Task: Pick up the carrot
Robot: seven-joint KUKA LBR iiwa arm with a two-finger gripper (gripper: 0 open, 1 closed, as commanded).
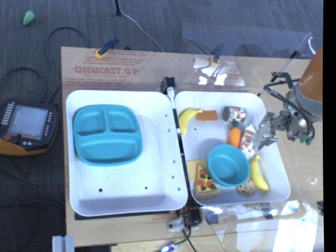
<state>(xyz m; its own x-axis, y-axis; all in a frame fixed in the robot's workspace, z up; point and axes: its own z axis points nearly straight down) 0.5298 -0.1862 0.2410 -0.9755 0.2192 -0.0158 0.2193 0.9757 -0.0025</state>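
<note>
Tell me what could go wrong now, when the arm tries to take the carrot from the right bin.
1. The carrot lies close against the blue bowl and a small white packet, so the claw may catch one of them instead.
2. The can just above it could be knocked over.

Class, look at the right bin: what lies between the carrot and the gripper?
In the camera view, a small white and red packet lies between the carrot and the gripper, right beside the carrot.
</note>
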